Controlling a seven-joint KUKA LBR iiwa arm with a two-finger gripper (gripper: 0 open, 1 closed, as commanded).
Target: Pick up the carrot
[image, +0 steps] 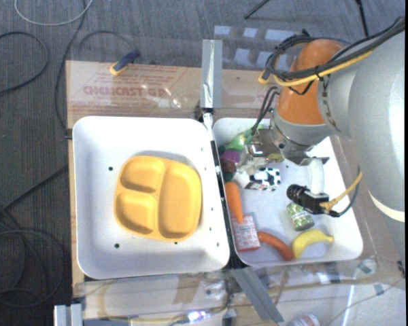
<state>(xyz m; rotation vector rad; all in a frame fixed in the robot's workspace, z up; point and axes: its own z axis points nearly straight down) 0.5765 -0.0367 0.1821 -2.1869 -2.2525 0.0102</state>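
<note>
Here, at a bench point(132, 90) standing on dark grey carpet, my arm is reaching in from the right over two shallow white bins set side by side. Black cables are looping across the carpet to the left and along the top, and a thin pale wire is curling into a ring in the far left corner. A brown cardboard sheet is lying behind the left bin point(95, 141), carrying faded red lettering too washed out for me to read; a small blue and yellow object point(124, 61) is resting on its far edge. A metal post is rising between the bins at the back.

The left bin is carrying a yellow divided tray point(160, 197). The right bin point(347, 240) is carrying the clutter. The carrot point(233, 202) is lying along that bin's left wall, near its middle, with a small red and white packet point(245, 235) just below it; its print is too small for me to read. A red-orange pepper-like piece point(275, 244) and a banana point(311, 241) are lying along the near edge, and a small green jar point(299, 216) is sitting above the banana. A black and white toy cow point(266, 177) and a purple and green item point(231, 155) are lying near the bin's far left.

My hand point(262, 151) is hanging over that far left area, above the carrot in frame and apart from it. I cannot tell how it is set.
</note>
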